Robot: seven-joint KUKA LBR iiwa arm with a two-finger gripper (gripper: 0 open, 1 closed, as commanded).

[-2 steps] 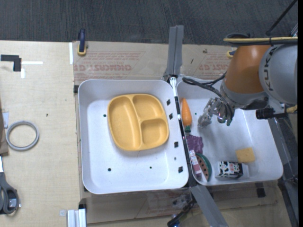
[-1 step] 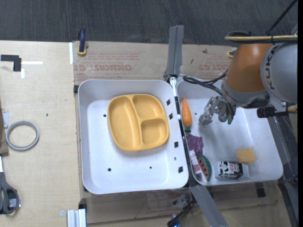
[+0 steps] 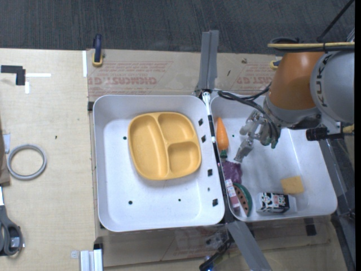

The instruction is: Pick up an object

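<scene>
Left bin (image 3: 113,208): holds a yellow divided plate (image 3: 164,145) with three compartments, lying flat toward the upper middle of the bin.
Right bin (image 3: 316,205): holds a carrot (image 3: 221,134), a purple item (image 3: 230,170), a watermelon slice toy (image 3: 241,199), a small black-and-white carton (image 3: 274,202) and a yellow sponge (image 3: 292,184).
Carrot: lies against the bin's left wall in the upper left of that bin — long axis runs up and down the frame, narrow end toward the top.
Purple item: just below the carrot, along the same wall; its shape is hard to make out.
Watermelon slice toy: lower left corner of the right bin, beside the wall, just left of the carton.
Carton: lies on its side near the bin's bottom edge.
Sponge: right of centre in the bin, apart from the rest.
Gripper (image 3: 246,148): hangs over the upper left part of the right bin, tilted down toward the lower left, just right of the carrot and above the purple item; fingers apart, nothing between them.
Arm (image 3: 299,81): reaches in from the upper right of the frame.
Around the bins: a grey roll of tape (image 3: 25,161) on the bench at the left edge — scissors (image 3: 10,237) below it.
</scene>
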